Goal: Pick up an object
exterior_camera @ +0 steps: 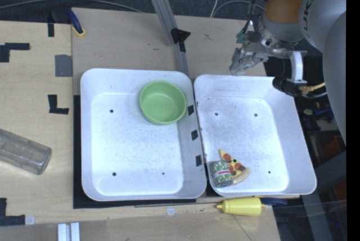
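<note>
Item one: the tool [243, 62], upper right of the frame, hanging above the back rim of the right-hand shallow white bin [292, 139]; it carries nothing that I can see, and whether it stands wide or narrow I cannot tell from this slant.

Item two: round pale green plastic bowl [163, 102], upright in the upper middle of the left-hand shallow white bin [98, 139], near the divide between bins.

Item three: flat toy pizza slice with red and green toppings [229, 169], lower left corner of the right bin, close against its wall.

Item four: yellow plastic squeeze bottle [243, 207], lying on the bench just below the right bin; clear plastic cylinder [22, 151], far left on the bench; both outside the bins.

Working note: I judge the step to be the approach, nothing yet picked; the bowl looks the kinder target, since its rim gives one finger inside and one outside; I would centre over the rim, descend straight, close only at depth; the slice lies flat and tight to the corner, so a finger could foul the wall.
</note>
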Robot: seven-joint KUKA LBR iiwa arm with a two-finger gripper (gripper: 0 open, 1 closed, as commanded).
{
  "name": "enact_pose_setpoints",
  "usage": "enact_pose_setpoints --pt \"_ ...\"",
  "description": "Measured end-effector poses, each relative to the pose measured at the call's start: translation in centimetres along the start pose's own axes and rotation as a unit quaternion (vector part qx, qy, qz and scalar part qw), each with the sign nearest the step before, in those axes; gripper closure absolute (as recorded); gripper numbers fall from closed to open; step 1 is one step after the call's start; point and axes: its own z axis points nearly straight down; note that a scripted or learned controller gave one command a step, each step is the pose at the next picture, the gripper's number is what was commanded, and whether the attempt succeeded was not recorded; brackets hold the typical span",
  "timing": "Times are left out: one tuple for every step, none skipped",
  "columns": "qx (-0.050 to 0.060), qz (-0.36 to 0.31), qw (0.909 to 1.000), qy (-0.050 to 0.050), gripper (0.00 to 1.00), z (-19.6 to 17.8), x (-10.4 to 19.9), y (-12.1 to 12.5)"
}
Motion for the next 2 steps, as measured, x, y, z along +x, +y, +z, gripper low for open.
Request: enact_pose_setpoints --pt "0.002 -0.002 1.0000 0.001 1.00 -0.6 5.1 -0.9" --pt "0.003 -0.002 1.0000 0.001 1.00 0.2 10.9 -3.5"
